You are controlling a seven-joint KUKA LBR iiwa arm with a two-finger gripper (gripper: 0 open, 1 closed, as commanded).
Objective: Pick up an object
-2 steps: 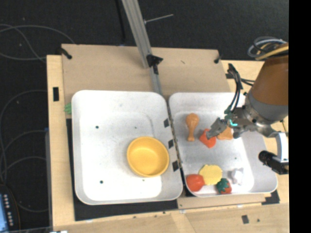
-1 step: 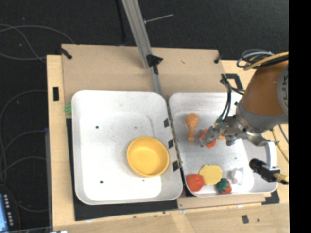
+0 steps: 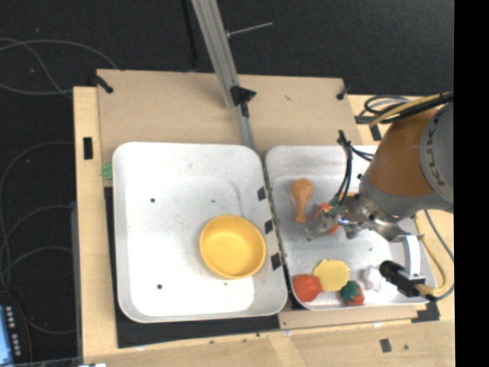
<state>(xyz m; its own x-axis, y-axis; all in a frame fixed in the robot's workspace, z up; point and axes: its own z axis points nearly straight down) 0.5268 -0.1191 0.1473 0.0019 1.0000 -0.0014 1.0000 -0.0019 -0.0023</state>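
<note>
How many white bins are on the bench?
2. The left bin holds a yellow bowl. The right bin sits beside it, under the arm, with small toys inside.

Desk [image 3: 176, 113]: carries two bins side by side, touching along their inner edges.
Left bin [image 3: 168, 182]: holds a bowl [image 3: 231, 246] near its lower right corner, close to the shared edge.
Right bin [image 3: 306, 163]: holds a drumstick-shaped toy [image 3: 302, 197] in its upper left part; a tomato-like toy [image 3: 307, 287], a flat lumpy piece [image 3: 332, 274] and a small berry-like toy [image 3: 351, 293] lie in a row along its near edge.
Gripper [image 3: 325, 222]: over the right bin, just right of the drumstick-shaped toy.
Pole [image 3: 218, 48]: slants across the desk behind the bins.
</note>
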